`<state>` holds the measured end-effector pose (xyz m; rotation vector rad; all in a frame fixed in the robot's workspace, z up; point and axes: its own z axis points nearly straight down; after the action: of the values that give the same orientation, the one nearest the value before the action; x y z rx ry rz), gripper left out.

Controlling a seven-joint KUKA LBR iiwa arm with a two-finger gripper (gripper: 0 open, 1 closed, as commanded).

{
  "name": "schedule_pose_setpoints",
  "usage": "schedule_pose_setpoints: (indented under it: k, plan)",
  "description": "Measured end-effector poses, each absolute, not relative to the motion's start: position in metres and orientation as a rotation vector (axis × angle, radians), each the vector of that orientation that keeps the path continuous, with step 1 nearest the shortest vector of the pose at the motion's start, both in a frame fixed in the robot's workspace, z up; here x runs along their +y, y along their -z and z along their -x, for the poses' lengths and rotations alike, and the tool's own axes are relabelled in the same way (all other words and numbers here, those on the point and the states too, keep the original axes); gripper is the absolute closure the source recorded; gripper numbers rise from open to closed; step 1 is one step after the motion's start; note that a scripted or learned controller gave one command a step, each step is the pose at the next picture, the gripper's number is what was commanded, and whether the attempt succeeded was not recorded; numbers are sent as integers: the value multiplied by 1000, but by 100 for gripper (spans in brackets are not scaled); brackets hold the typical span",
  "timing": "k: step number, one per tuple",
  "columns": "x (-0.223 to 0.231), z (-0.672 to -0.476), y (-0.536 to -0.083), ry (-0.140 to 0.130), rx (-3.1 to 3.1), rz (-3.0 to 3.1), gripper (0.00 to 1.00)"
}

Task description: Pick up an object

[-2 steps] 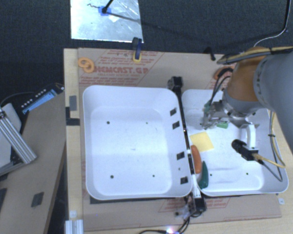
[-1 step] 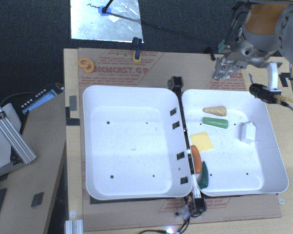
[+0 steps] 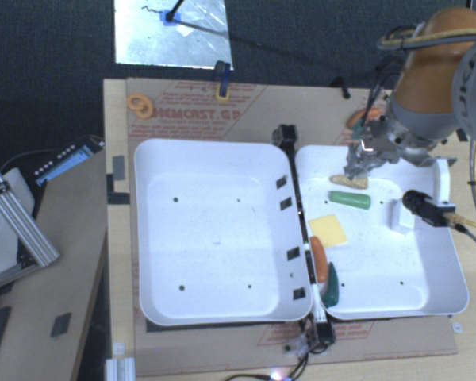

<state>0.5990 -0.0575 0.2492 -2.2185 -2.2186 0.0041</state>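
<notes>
I see the gripper (image 3: 357, 167) low in the right bin (image 3: 428, 292), near its far edge, right over a tan flat piece (image 3: 348, 182). Can't tell its grip state, and nothing visibly held. Green cylinder (image 3: 350, 200) lies just nearer than that. Yellow square (image 3: 328, 230), orange piece (image 3: 319, 258) and dark green piece (image 3: 331, 286) sit along the bin's left edge. The left bin (image 3: 214, 165) is alongside.

Objects lie in the right bin (image 3: 452, 292), perhaps five.
</notes>
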Motion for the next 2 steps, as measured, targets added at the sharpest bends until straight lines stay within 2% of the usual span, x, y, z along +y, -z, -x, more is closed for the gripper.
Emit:
schedule_pose_setpoints:
  k: [1,2]
  plan:
    - [-81,-593,-352,10,-2228,2228,100]
    - [-41,-620,-392,10,-2235,2215,100]
